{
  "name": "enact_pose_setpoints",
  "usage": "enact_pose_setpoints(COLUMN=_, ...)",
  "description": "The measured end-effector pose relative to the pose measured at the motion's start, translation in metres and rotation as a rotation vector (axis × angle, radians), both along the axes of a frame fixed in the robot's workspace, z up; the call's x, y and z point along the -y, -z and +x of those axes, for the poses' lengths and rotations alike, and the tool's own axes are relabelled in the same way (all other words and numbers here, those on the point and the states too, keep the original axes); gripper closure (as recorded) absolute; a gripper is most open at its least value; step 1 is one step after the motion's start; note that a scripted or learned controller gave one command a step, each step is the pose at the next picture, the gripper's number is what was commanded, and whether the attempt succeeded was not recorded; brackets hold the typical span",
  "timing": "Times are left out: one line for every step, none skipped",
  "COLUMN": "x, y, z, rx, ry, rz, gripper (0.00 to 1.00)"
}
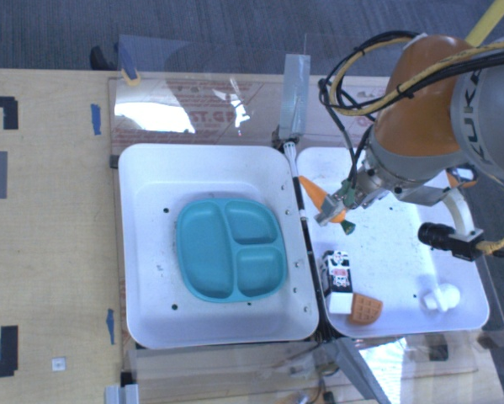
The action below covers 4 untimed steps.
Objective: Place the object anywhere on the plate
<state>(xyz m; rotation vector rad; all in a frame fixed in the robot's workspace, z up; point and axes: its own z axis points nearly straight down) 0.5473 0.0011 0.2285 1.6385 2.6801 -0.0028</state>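
A teal divided plate (230, 248) lies in the middle of the left bin (142, 192). An orange toy carrot (314, 193) with a green end sits at the left side of the right bin (403, 310), close to the divider. My gripper (333, 212) is right over the carrot's middle, and the carrot sticks out on both sides of its tip. The gripper body hides where they meet. The plate's three compartments hold nothing.
In the right bin, a small black-and-white box (339, 273) and an orange waffle-like piece (365, 310) lie near the front left, and a white object (441, 297) at the front right. A black-tipped part of the arm (441, 238) hangs above the bin's right side.
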Motion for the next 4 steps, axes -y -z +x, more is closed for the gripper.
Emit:
enact_pose_setpoints(x=-0.074, y=0.036, z=0.003, rx=-0.003, ry=-0.095, rz=0.003, gripper=1.00)
enact_pose_setpoints(x=-0.113, y=0.073, z=-0.014, rx=-0.003, ry=-0.282, rz=0.002, gripper=1.00)
enact_pose_setpoints(x=-0.112, y=0.072, z=-0.013, rx=-0.001, ry=-0.281, rz=0.002, gripper=0.00)
enact_pose_setpoints(x=-0.121, y=-0.003, z=0.034, rx=0.006, ry=-0.045, rz=0.002, gripper=0.00)
